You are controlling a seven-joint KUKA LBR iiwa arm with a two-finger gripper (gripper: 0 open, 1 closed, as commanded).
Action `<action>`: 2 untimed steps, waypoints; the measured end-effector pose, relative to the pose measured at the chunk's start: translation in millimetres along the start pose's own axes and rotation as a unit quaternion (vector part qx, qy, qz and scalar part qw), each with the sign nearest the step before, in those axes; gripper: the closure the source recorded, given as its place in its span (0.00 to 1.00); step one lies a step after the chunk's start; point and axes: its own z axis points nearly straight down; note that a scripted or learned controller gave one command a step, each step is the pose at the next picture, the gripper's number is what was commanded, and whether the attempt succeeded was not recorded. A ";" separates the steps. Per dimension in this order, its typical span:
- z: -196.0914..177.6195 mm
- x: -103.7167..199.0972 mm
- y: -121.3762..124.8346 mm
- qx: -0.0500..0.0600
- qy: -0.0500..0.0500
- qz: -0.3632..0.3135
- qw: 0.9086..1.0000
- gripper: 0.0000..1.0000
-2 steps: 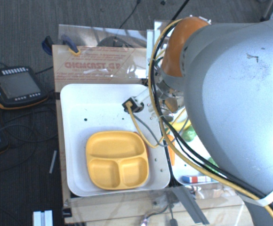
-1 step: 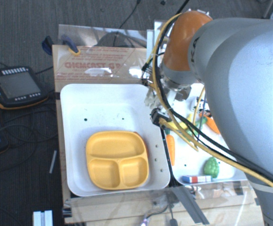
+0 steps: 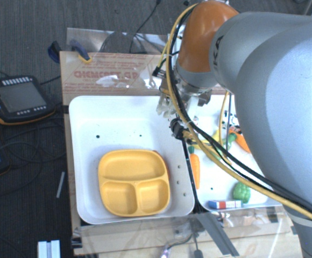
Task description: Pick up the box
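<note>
Down by the gripper (image 3: 170, 112), over the wall between the bins: cannot tell whether open or closed (wrist and cables crowd it). Well apart toward the lower right, in the right bin (image 3: 218, 184): the box (image 3: 224, 203), flat by the near wall, long axis left-right.

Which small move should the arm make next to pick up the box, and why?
Probably shift the pincer toward the near end of the right bin, until it is above the box. The pincer appears to sit by the wall between the bins, well apart from the box, which lies flat beside a green item.
</note>
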 end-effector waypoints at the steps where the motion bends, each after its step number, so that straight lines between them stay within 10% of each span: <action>1: -7.6 23.4 -27.2 0.000 0.001 -0.082 0.997 1.00; 2: 2.2 112.4 -64.1 0.000 0.001 -0.143 0.990 1.00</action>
